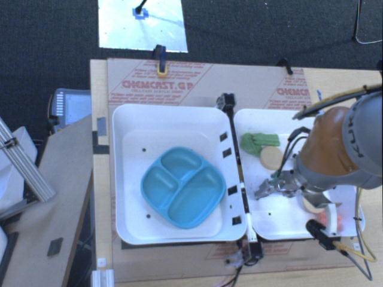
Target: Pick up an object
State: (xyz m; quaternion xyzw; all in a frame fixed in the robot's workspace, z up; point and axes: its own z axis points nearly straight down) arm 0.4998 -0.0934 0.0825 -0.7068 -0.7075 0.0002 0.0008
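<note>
Two shallow white bins are seen side by side on the bench, divided by a dark strip set with black clips. In the left bin [128, 160], a blue divided plate [182, 186] with three compartments is laid flat near the middle, turned at a slant to the bin's walls.

In the right bin [281, 225], a green object [260, 141] of soft, lumpy shape is found near the far wall, close to the divider. Just beside it, on its nearer side, a round tan disc [271, 156] is placed; the two appear to touch or nearly touch. Another pale round object [312, 205] is partly hidden under the arm's wrist, and a small orange-red object [331, 220] is seen just beside it toward the near right corner.

The arm is reached in from the right, its orange band carried above the right bin. The gripper [267, 188] is held low over the bin floor, pointed toward the divider, between the tan disc and the near wall. The metal fingers [263, 191] are seen slightly parted, and nothing is gripped between them; the white floor is visible around their tips. The tan disc and the green object are left lying apart from the fingers.

A sheet printed with red lettering is spread beneath both bins.
</note>
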